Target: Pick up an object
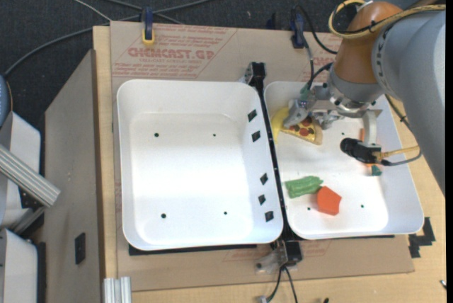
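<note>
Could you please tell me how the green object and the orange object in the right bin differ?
The green object is long, narrow and lies flat; the orange object is short and blocky. The green one sits nearer the divider between the bins, the orange one further right and closer to the front rim. Both rest in the right bin, side by side, away from the gripper.

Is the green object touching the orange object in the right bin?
Apart. The camera view shows a thin strip of white bin floor between the green object and the orange object, which lies just right of it and lower.
</note>
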`<state>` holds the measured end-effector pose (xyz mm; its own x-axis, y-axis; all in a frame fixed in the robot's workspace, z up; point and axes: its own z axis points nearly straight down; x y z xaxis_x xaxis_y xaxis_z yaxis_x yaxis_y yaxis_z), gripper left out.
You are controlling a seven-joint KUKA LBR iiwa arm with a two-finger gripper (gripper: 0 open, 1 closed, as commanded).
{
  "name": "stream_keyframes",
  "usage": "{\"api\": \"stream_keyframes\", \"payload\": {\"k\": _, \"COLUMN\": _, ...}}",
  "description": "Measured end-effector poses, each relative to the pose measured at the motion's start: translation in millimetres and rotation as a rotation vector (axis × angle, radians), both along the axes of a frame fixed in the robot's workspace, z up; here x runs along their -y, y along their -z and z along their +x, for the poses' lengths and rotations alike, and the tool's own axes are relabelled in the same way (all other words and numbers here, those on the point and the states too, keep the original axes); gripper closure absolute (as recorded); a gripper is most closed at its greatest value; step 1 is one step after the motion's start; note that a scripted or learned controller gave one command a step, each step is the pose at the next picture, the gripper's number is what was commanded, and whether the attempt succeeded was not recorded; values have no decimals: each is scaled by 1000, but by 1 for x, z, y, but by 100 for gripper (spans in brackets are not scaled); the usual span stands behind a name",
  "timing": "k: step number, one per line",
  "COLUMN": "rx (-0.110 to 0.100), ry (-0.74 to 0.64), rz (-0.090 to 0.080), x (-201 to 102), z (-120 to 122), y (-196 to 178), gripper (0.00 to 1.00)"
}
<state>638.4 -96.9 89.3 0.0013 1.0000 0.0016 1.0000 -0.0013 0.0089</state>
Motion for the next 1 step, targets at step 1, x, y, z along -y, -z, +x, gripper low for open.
{"api": "stream_keyframes", "payload": {"k": 1, "rx": 9, "ry": -1, "rz": -6, "x": 2, "z": 3, "y": -15, "gripper": 100}}
